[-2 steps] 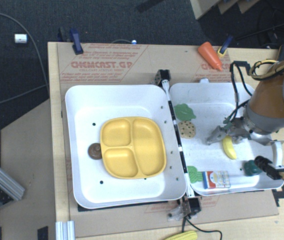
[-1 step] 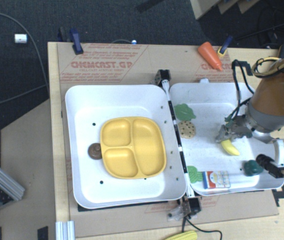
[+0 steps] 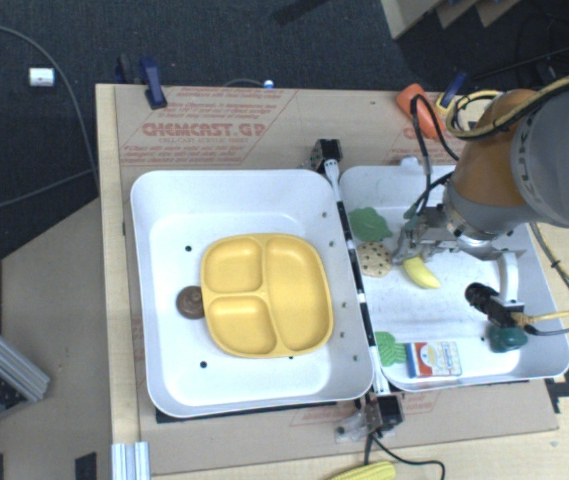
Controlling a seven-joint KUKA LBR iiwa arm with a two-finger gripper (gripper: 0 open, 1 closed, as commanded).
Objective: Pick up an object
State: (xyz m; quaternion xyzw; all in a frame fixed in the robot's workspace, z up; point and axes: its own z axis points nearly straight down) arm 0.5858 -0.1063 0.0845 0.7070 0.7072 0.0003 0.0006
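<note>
Arm (image 3: 524, 158) overhead; gripper (image 3: 411, 251) touches banana (image 3: 422, 273).

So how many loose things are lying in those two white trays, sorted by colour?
Yellow: 2, the divided plate and the banana
Green: 2, the leafy piece and the small one
Brown: 1, the disc
Tan: 1, the cracker
White: 1, the carton
Total: 7
</note>
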